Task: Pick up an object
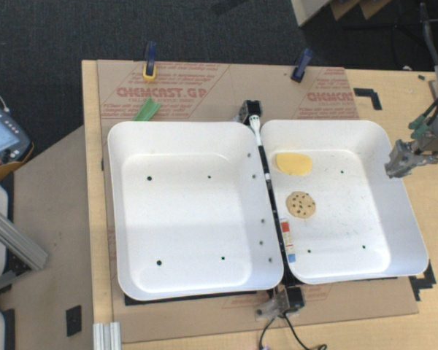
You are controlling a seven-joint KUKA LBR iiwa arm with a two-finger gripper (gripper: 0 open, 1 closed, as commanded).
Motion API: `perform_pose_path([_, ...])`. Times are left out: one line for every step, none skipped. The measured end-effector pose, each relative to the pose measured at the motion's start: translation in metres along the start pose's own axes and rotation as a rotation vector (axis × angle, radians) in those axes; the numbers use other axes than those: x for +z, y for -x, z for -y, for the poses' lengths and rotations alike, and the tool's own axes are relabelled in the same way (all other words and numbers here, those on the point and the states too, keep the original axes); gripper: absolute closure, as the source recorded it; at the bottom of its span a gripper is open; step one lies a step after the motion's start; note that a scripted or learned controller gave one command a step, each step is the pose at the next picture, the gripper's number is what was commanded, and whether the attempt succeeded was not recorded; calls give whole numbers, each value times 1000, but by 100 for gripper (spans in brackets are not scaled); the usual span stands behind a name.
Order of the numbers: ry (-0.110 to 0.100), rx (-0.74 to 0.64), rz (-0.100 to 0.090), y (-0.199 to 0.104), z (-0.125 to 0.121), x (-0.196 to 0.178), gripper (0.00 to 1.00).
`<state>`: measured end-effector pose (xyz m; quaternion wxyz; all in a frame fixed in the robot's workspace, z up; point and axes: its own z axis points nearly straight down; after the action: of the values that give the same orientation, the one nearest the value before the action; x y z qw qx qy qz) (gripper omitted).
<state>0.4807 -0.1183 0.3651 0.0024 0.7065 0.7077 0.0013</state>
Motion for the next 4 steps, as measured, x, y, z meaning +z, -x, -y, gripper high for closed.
perform_pose_path([-13,-3,-5,-55,2,71,100])
perform_pose_path([-12,-6,-5,-127,2,107,100])
perform_pose_path([-2,17,6,18,3,105,100])
perform_pose_path([9,-5,-1,-36,-31,11,100])
